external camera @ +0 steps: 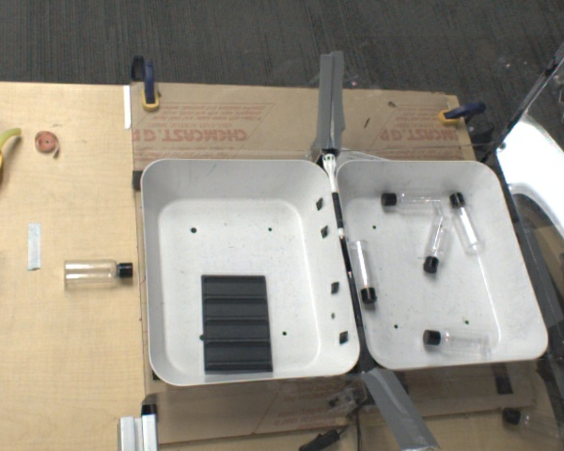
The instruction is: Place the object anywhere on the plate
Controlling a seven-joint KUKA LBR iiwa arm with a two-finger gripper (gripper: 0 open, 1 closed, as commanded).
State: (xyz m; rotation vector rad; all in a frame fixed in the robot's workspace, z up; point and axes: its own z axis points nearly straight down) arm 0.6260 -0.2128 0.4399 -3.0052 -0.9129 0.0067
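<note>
I cannot tell the tool's state. I'd pick the lone vial in the right bin, then set it flat on the black plate.

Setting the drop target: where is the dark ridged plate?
The dark ridged plate lies in the left bin, near its front wall, left of the bins' shared divider.

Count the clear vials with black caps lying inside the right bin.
5. One along the left wall; one at the top; two crossing in the upper right; one near the bottom.
</note>
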